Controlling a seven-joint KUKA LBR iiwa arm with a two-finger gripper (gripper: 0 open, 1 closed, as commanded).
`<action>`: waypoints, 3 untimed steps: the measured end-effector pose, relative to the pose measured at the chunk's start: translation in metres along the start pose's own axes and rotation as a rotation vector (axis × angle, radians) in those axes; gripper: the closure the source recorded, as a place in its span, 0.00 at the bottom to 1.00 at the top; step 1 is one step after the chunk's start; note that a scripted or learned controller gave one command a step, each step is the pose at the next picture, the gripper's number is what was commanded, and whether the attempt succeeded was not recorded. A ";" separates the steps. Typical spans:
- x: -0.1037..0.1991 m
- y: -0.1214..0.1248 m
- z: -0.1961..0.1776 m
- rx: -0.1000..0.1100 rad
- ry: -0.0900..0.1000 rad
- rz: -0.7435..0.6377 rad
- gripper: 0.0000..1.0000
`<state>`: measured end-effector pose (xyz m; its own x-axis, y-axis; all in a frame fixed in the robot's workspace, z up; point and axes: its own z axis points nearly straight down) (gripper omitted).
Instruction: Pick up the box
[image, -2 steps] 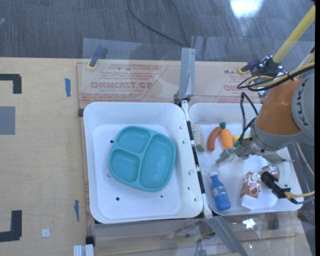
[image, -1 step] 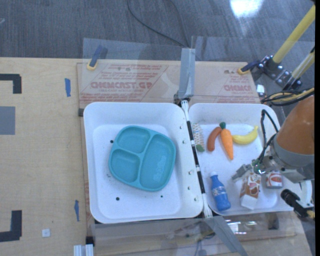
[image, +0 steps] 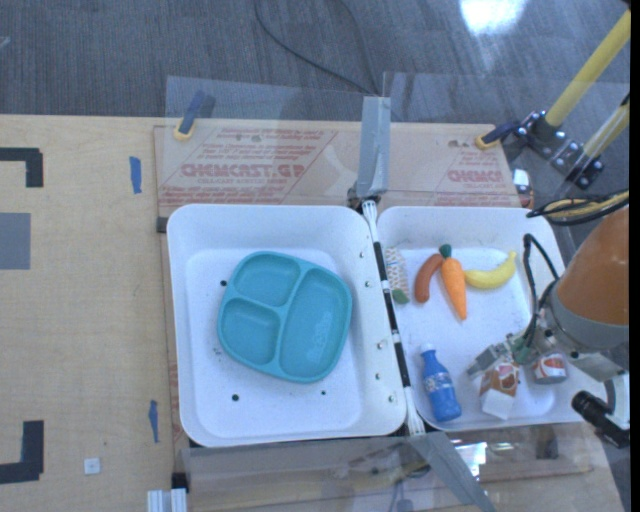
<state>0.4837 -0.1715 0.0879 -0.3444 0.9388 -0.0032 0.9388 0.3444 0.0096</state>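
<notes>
One box (image: 499, 389) lies in the lower right of the frame, in the right bin (image: 470, 225); the end effector (image: 522, 350) sits just above and right of it, seemingly touching. Whether anything is gripped I cannot tell.

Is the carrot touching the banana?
Apart. The camera view shows white bin floor between the carrot and the banana.
</notes>
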 end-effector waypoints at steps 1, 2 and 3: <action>-0.002 0.001 -0.010 -0.006 -0.002 0.006 1.00; 0.017 0.002 -0.068 0.012 0.005 -0.017 1.00; 0.097 0.051 -0.094 0.012 0.003 -0.027 1.00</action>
